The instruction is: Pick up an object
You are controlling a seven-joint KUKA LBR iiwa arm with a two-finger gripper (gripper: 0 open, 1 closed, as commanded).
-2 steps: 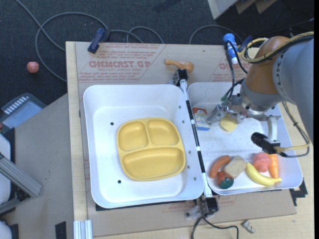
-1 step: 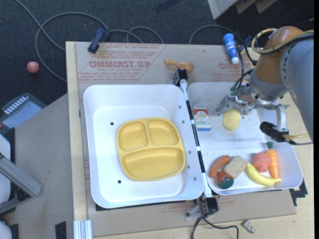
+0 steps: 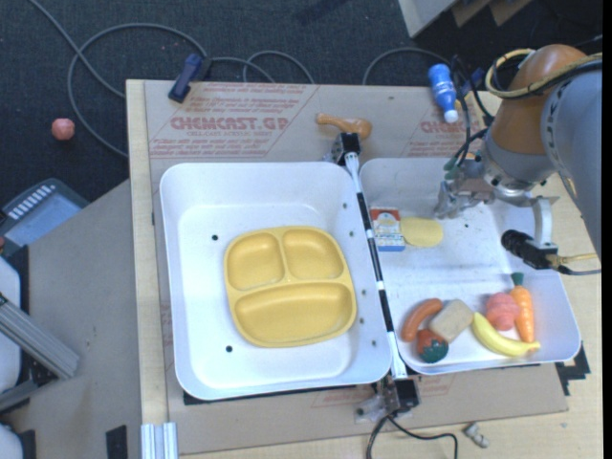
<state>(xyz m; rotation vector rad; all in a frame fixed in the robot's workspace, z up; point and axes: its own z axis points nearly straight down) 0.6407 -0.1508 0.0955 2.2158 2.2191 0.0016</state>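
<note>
Camera view, inspection from above: gripper [image 3: 457, 199] sits low over the right bin's [image 3: 478, 261] far edge, its fingers blurred against the wrist hardware; whether the jaws are spread or closed cannot be told, and nothing is seen between them. Arm cut off at the picture's right edge. Right bin count: one small carton [image 3: 386, 229] against the left wall, one pale yellow disc [image 3: 422, 232] touching it; along the near edge, one sausage [image 3: 422, 317], one bread slice [image 3: 452, 320], one banana [image 3: 501, 338], one carrot [image 3: 523, 314], one pink item [image 3: 501, 308], one dark green-red item [image 3: 432, 349], indistinct. Left bin [image 3: 191, 256]: one yellow divided plate [image 3: 289, 285].
</note>
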